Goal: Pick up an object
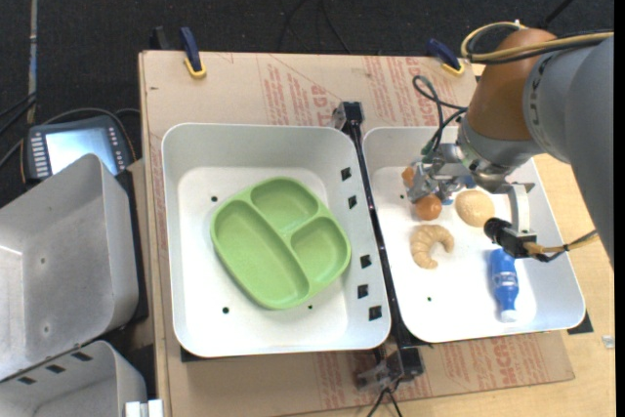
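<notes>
My gripper (431,183) hangs low over the back left part of the right bin (557,308). Just in front of it lies a small orange-brown round object (427,207), touching or nearly touching the gripper's tip. A second small orange piece (408,175) shows at the gripper's left side. A pale beige egg-shaped roll (475,207) lies to the right. A croissant (431,244) sits nearer the front, and a blue bottle (504,283) with a white cap lies at the front right.
The left bin (186,308) holds a green divided plate (280,240). A black ridge with clips (366,210) separates the two bins. A black cable connector (500,232) from the arm dangles above the right bin near the bottle.
</notes>
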You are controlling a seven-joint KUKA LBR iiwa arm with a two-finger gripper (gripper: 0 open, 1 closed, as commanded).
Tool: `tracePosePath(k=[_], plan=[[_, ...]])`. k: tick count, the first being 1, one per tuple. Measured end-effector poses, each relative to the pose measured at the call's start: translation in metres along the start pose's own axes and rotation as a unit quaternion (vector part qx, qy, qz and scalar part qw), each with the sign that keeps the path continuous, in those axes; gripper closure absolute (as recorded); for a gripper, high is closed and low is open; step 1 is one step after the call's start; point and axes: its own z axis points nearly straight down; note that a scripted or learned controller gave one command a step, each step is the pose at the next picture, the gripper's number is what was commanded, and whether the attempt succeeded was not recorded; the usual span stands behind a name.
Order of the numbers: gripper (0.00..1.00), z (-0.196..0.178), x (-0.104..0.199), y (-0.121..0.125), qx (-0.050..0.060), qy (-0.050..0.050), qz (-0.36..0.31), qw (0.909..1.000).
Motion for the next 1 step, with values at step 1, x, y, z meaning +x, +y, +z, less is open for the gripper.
tracePosePath(k=[1], plan=[[1.0, -0.044, -0.0032, 0.0053, -0.002, 0.0, -0.001, 1.0]])
